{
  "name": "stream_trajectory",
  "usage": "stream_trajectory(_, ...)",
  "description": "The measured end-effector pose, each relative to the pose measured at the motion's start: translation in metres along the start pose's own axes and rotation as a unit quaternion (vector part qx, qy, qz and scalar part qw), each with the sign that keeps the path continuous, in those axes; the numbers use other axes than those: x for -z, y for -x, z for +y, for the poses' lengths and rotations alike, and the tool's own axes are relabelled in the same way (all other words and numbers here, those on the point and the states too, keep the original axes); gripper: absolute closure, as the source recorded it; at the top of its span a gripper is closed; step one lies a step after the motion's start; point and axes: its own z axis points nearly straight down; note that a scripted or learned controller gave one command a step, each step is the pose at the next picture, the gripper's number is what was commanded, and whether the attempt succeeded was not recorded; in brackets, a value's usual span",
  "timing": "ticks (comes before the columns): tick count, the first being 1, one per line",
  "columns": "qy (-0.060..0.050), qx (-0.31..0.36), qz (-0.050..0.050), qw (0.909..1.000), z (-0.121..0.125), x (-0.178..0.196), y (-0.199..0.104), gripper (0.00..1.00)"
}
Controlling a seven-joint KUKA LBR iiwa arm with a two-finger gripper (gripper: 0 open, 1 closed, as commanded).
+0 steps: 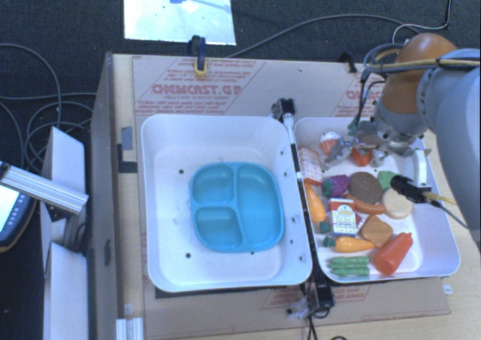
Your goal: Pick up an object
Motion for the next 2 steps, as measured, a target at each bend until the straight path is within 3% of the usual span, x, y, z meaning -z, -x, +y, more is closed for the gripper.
stream_trajectory(1,-0.005,0.001,0.002,1.0,0.003,0.0,0.002,0.0)
stream_trajectory(2,0.001,-0.002,-0.002,1.0,0.003,0.01,0.001,0.0)
